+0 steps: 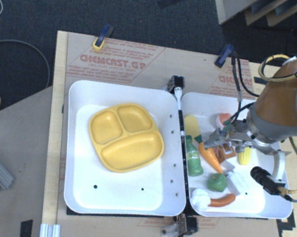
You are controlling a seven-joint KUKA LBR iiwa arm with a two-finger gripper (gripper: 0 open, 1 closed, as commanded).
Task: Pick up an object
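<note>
My gripper hangs low over the middle of the right bin, among the toy foods. Right under it lie a brown piece and an orange carrot. A green bottle lies left of the carrot, with a yellow piece above it. A green pepper sits lower down, and a red sausage and a white piece lie near the front edge. A yellow corn shows right of the gripper. A pink-red piece sits behind it.
The left bin holds a yellow divided plate. The arm's orange wrist covers the right bin's back right corner. A black cable piece hangs over the bin's right side. Clamps hold the cardboard base.
</note>
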